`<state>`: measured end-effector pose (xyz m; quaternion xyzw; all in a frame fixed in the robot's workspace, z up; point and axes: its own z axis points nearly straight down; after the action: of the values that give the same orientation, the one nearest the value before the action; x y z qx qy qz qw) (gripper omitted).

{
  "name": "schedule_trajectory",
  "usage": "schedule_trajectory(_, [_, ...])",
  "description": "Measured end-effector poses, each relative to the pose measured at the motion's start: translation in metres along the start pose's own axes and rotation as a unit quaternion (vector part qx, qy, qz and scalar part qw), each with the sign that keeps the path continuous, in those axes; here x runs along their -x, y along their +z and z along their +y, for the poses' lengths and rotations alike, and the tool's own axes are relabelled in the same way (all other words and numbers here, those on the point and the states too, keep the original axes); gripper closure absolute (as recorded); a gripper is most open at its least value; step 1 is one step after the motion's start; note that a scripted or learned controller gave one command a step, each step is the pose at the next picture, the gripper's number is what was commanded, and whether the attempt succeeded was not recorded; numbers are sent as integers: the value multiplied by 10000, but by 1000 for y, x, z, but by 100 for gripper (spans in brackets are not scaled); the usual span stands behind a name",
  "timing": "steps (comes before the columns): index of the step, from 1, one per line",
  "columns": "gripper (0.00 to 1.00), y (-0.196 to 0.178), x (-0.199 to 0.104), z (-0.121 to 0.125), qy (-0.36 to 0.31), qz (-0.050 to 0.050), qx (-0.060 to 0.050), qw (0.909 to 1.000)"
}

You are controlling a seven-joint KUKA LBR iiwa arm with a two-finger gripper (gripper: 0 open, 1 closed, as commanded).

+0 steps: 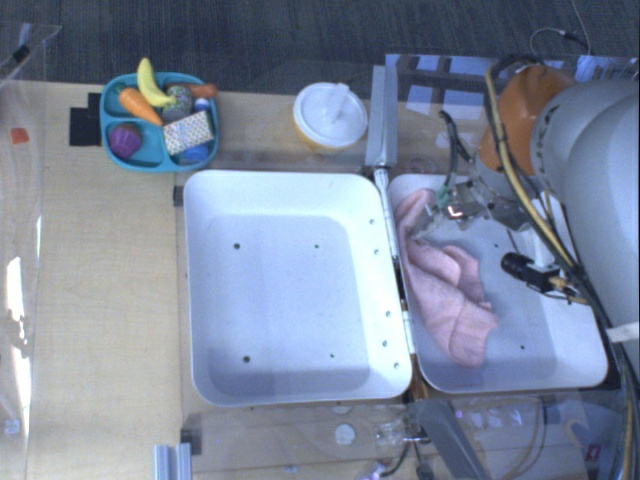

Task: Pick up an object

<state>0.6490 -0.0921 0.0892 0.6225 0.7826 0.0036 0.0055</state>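
A crumpled pink cloth [445,288] lies along the left side of the right bin [540,363], from its top left corner down past the middle. My gripper [440,211] is low over the upper end of the cloth, at the bin's top left part, with the grey arm and orange band [520,118] reaching in from the upper right. The fingers sit against the cloth's top folds; the view is too small to tell how they stand or whether cloth is between them.
The left bin [290,288] sits beside the right one. A blue tray [160,123] of toy food stands at the back left, and a white lidded bowl [330,116] behind the bins. Cables and a black fitting [530,268] hang over the right bin.
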Motion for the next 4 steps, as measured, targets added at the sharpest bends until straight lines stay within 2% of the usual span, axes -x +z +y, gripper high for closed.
schedule_trajectory(1, [0, -2, -8, -82, -551, 2, -2, 9985])
schedule_trajectory(2, [0, -52, -10, -57, -1000, 18, -34, 9950])
schedule_trajectory(3, [0, -3, 14, -112, -719, -4, 11, 9974])
schedule_trajectory(4, [0, -4, -23, -141, -829, -15, 26, 9966])
